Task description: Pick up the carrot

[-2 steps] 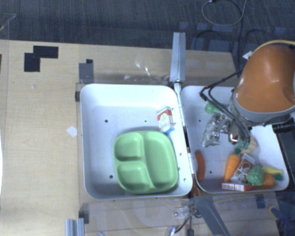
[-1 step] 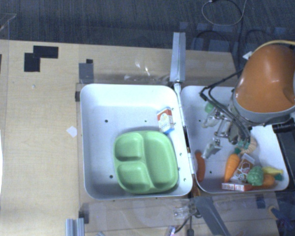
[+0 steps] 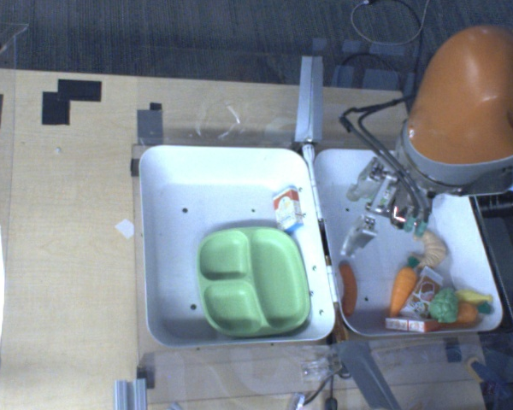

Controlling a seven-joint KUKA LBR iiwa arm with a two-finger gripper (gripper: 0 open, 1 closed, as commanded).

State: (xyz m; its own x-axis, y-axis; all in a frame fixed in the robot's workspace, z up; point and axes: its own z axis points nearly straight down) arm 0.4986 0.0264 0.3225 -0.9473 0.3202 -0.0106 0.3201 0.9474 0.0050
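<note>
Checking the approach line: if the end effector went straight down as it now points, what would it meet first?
Probably bare floor of the right bin, left of the carrot; depth is unclear. The end effector hangs above.

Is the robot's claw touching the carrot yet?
Apart. The camera view shows white bin floor between the gripper and the carrot, which lies lower in the right bin.

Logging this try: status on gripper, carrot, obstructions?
Gripper open over right bin, holding nothing. Carrot lying in that bin, ungripped. Crowded: shell-like piece above it, small box and broccoli against its right side.
</note>
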